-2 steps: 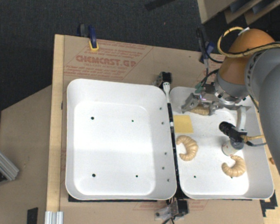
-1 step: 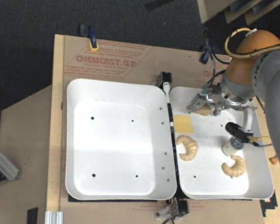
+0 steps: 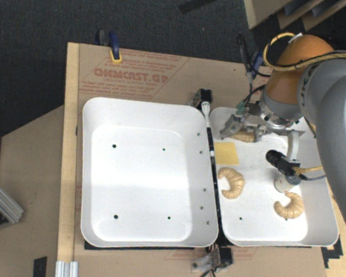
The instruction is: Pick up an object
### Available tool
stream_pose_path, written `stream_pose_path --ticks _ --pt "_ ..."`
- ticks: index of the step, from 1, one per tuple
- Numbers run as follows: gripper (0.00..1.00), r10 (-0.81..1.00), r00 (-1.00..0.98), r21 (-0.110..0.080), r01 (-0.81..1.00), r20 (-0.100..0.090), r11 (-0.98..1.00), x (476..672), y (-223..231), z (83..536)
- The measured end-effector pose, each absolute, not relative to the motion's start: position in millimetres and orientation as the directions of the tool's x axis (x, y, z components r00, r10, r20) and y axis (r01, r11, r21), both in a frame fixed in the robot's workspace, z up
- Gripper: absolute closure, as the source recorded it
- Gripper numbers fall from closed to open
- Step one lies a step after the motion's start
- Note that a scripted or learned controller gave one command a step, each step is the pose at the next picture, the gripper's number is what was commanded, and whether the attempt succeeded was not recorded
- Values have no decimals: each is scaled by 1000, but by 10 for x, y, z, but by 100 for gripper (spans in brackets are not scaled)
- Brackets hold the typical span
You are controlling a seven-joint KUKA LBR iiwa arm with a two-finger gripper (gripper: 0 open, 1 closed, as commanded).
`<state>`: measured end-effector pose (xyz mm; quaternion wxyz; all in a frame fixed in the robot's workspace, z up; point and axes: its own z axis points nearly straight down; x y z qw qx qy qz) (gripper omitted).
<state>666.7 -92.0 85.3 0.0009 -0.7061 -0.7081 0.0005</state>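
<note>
My gripper hangs low over the far left corner of the right bin, below the orange wrist band. It is open, its two fingers spread either side of a small tan pastry piece that lies on the bin floor. Whether the fingers touch the piece I cannot tell. A flat yellow square lies just in front of the gripper. Two curled croissant-shaped pieces rest further forward, one near the divider and one to the right.
The left bin stands beside the right one, joined along a dark divider. A black fitting with a white cylinder hangs off the arm over the right bin. The grey arm body covers the bin's far right side.
</note>
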Motion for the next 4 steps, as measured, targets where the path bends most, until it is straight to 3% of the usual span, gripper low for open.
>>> stream_pose_path --ticks 1,2,3,4 --pt "100 1000 -2 -14 1000 -1 2 6639 -947 945" --pt "100 1000 -6 9 1000 0 6 6583 -329 1911" --pt "100 1000 -15 18 1000 7 15 6682 983 3134" --pt "100 1000 -9 9 1000 4 9 6664 1701 3558"
